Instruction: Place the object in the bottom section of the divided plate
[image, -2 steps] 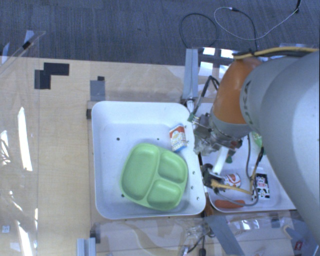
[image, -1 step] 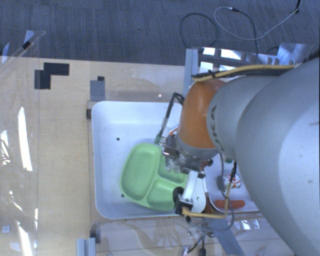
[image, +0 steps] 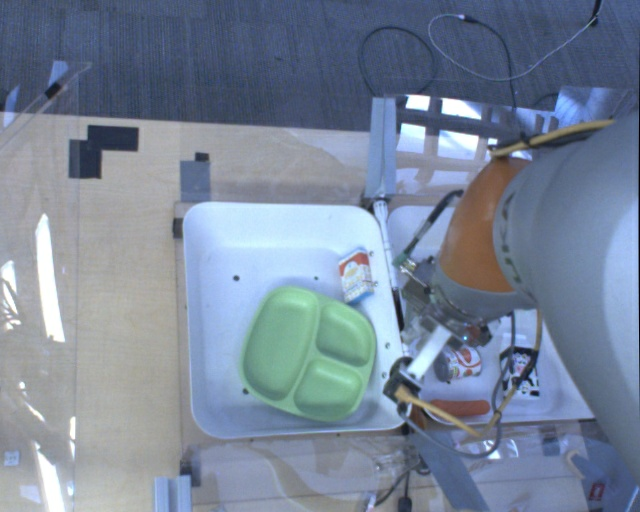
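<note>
Arm over the seam between the two bins. The gripper (image: 448, 345) hangs low over the right bin (image: 415, 228), just beside the wall it shares with the left bin (image: 215, 300). Whether it is clenched or released cannot be told, as the wrist covers it from above, and nothing is seen held in it.

The task's thing is judged to be the small red-and-white can (image: 464, 363), which lies in the right bin just to the right of the gripper, partly under the wrist. Its long axis cannot be read. A sausage (image: 461, 408) lies near it toward the lower edge, with its length running left to right.

The plate (image: 252, 365) sits flat in the left bin, well to the left of the gripper. Its bottom section (image: 328, 388), the compartment nearest the lower edge, is bare and is the one closest to the gripper. The move would therefore be a short carry leftward over the shared wall.

A carton (image: 355, 276) rests against that wall above the plate, apart from the likely path. The pale worktop (image: 120, 350) lies beyond the bins.
</note>
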